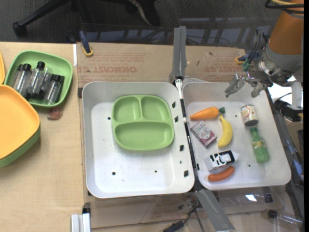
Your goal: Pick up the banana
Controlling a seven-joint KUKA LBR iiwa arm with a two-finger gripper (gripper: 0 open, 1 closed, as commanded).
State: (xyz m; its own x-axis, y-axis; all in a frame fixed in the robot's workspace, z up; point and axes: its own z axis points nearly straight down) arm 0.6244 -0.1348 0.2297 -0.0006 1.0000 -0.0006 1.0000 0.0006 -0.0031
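Camera view showed the tabletop (pixel 43 187) bearing two white bins — the left bin (pixel 96 178) lay well left of the fingers and carried a green divided plate (pixel 143 122). The right bin (pixel 275 173) lay directly under the gripper (pixel 245 83), whose fingers were spread, with nothing between them, above the bin's far edge. The banana (pixel 225 131) lay below the fingers and slightly left, on the bin floor — apart from them. A green bottle (pixel 260 146) lay below-right of them, an orange carrot (pixel 206 113) below-left, and a small can (pixel 248 115) just beneath.
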